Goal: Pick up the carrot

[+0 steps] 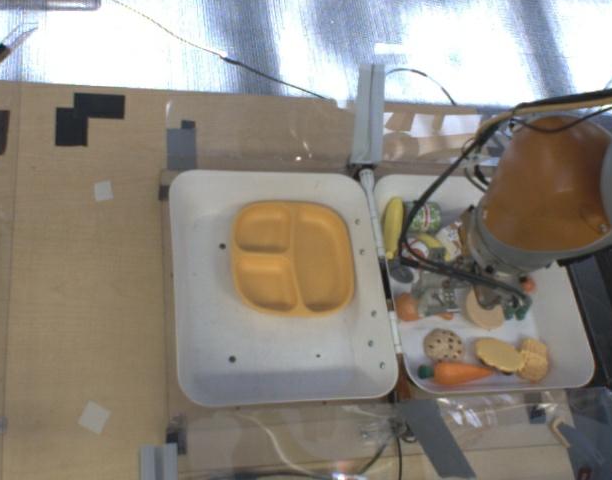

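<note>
The carrot (462,373), orange with a green stub at its left end, lies flat near the front edge of the right bin (571,368). My gripper (444,294) hangs below the orange wrist band over the middle of that bin. It is behind the carrot and apart from it, with a speckled cookie (443,344) lying between the two. Cables and the wrist body cover part of the gripper.
A yellow divided plate (291,256) sits in the left bin (201,368). The right bin also holds a banana (392,226), a small can (424,216), a reddish-orange round piece (408,308), a beige disc (484,311), a flat bread slice (500,354) and a waffle piece (534,360).
</note>
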Robot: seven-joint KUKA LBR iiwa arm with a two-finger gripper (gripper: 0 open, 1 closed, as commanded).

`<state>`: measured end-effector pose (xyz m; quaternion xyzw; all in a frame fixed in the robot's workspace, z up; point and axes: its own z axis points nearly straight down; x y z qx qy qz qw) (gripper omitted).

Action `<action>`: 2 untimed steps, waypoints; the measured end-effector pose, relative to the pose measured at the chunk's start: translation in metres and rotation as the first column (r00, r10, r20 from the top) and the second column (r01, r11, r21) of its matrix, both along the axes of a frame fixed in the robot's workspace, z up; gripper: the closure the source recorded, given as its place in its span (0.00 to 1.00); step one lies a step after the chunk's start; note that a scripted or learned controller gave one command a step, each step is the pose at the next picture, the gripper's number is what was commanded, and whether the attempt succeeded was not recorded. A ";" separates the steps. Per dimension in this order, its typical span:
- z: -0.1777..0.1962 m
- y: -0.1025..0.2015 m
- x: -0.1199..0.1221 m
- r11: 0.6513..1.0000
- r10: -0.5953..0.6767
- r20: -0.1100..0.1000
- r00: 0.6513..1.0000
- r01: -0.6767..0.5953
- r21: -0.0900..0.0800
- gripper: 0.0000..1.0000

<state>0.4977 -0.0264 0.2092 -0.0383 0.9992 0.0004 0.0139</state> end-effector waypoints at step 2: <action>-0.031 -0.075 0.000 1.000 -0.021 -0.021 1.000 0.021 -0.004 0.00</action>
